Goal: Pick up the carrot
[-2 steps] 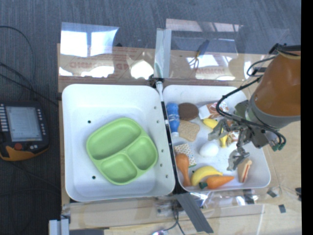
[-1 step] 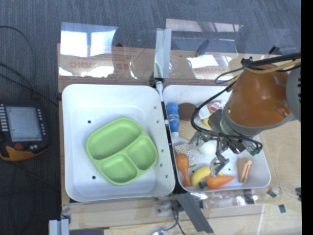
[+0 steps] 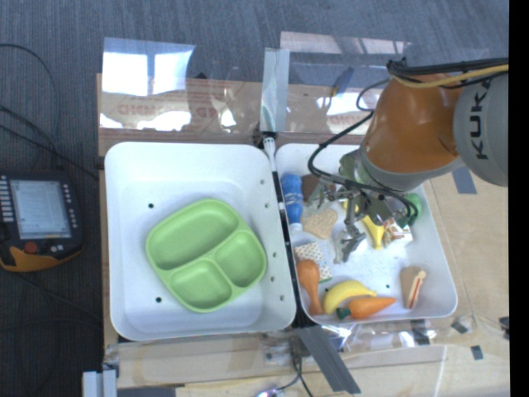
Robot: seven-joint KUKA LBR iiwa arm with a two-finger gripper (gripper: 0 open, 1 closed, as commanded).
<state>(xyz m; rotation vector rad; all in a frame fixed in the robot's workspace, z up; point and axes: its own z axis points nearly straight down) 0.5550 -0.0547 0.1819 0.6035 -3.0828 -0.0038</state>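
The metal two-finger gripper (image 3: 350,242) hung with fingers parted, holding nothing, above the right white plastic bin (image 3: 438,259); the smooth tapered orange carrot (image 3: 370,307) lay nearer, beside a curved yellow banana (image 3: 345,293).

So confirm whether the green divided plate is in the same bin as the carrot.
No: the green divided plate lies in the left bin, the carrot in the right bin.

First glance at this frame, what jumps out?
The bright green divided plate lies alone in the left bin. The arm's orange band hangs over the cluttered right bin, its end effector down among the toys. Near that bin's front edge lie two carrots and a banana.
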